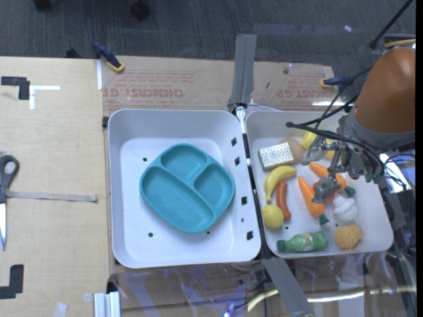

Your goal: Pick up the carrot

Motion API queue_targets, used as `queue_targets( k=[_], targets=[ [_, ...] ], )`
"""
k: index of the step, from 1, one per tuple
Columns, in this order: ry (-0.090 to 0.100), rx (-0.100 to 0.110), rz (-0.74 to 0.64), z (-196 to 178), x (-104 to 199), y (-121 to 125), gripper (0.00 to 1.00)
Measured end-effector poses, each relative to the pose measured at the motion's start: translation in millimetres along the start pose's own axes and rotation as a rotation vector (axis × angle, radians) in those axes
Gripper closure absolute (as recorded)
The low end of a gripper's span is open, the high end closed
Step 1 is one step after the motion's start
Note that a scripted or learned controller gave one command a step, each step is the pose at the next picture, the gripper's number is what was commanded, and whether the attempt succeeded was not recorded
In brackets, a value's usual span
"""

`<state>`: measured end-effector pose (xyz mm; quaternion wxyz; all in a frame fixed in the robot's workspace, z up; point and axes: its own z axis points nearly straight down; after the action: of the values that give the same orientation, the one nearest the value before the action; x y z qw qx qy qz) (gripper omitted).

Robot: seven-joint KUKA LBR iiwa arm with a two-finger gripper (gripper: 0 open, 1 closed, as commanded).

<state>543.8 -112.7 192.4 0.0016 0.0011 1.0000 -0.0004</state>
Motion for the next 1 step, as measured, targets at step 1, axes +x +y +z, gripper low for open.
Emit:
queue_targets(
  k=[1],
  targets=[
    [0.000,0.000,0.115,98.0,-14.3,-21.8,0.00]
  ],
)
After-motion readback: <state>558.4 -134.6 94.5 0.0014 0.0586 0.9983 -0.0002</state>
